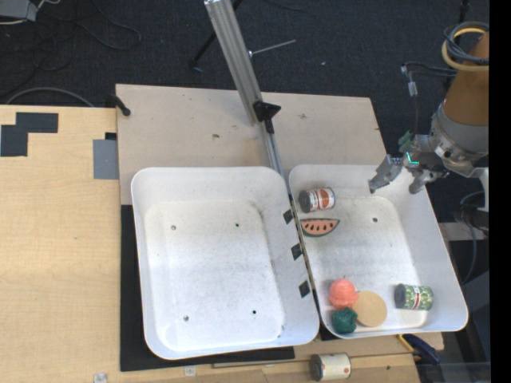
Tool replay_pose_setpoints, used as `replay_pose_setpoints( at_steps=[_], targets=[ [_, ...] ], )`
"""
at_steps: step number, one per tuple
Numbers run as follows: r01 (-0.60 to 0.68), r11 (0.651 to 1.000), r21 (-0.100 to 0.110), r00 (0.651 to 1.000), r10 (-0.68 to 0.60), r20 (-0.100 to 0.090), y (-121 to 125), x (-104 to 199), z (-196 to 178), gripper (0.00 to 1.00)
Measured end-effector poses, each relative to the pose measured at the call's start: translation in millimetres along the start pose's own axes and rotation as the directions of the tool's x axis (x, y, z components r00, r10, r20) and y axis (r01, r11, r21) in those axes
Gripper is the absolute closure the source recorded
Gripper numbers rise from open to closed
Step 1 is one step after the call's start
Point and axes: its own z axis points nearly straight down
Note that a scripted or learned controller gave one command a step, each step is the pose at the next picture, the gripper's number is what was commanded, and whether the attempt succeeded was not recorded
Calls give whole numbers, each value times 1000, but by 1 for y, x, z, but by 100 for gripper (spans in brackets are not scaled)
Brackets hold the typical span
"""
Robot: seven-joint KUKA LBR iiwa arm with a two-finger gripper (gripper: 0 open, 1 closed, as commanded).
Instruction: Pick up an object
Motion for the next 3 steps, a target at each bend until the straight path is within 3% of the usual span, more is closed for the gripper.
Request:
replay_pose_setpoints(
  at_steps=[3],
  targets=[
    [-5, 1000, 0, 1000, 5, 0, 1, -3, 153, 0]
  ],
)
